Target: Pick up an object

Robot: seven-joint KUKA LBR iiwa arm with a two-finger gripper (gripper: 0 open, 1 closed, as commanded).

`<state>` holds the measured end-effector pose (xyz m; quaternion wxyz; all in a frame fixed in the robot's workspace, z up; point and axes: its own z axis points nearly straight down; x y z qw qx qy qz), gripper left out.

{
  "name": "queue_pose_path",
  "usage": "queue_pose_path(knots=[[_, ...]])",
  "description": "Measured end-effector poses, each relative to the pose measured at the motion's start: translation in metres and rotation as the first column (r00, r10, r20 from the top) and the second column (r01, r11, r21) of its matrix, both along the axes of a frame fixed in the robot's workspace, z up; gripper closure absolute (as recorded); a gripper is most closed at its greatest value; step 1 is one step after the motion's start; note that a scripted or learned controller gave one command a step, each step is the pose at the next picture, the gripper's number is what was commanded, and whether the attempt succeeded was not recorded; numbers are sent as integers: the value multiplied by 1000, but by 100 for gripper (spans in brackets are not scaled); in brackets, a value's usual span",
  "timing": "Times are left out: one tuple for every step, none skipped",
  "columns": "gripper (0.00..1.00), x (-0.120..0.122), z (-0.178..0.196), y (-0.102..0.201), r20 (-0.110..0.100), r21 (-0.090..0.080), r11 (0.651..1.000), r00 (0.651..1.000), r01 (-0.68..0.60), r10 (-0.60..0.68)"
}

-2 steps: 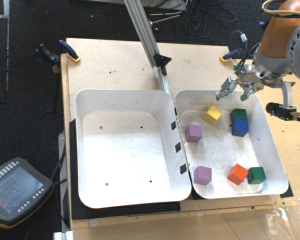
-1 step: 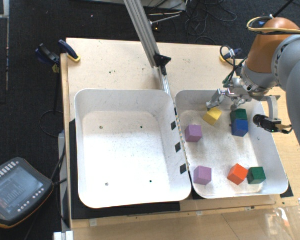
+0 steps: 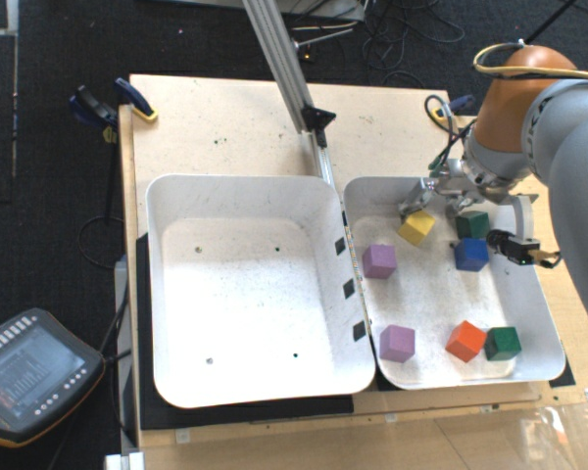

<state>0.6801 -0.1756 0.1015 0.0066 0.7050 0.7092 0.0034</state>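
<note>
jaws (image 3: pixel 441 196): state unclear | over right bin (image 3: pixel 539 306) | yellow cube (image 3: pixel 417 226) just below-left | green cube (image 3: pixel 472 225), blue cube (image 3: pixel 471 255) beside

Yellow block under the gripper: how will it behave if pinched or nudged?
The yellow block looks like a rigid cube with flat faces, so it probably slides rather than rolls. It sits tilted, so it may twist when pinched. It looks small, likely light; a nudge could send it towards the purple block.
</note>
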Motion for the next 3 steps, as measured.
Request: queue_pose_path(knots=[[100, -1, 8, 0, -3, 2, 1000, 1000, 1, -1], [100, -8, 62, 5, -7, 3, 1000, 1000, 3, -3], [100, -5, 125, 11, -5, 2, 1000, 1000, 2, -2]])
